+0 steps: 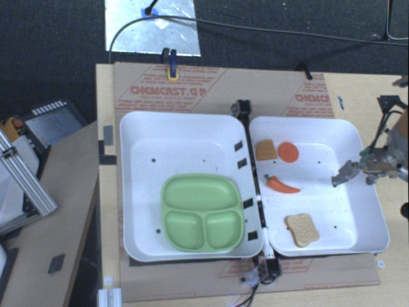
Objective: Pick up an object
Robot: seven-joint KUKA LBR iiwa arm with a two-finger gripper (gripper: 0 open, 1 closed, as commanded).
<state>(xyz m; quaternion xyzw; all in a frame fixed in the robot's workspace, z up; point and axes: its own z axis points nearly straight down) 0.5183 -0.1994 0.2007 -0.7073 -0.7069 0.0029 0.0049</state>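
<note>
Across the right bin [367, 232], four small food pieces are lying loose and well apart for the taking: an orange pepper-like piece [282, 184] nearest the divider, a toast slice [302, 229] toward the front, a tan square [266, 149] and a red disc [288, 152] just beside each other at the back. I am reaching my gripper [341, 176] over the bin's right side, away from all of them (nothing between my fingers), though they are blurring too small for me to tell whether they are apart. Beyond, the green divided plate [201, 211] is sitting in the left bin [137, 171], while my arm is getting cut off at the right edge.

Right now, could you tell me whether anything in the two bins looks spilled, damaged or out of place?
Nothing stands out. The green three-compartment plastic tray lies flat in the left white bin. In the right white bin, the toast slice, orange chilli pepper, red round slice and tan square piece lie apart and intact.
</note>
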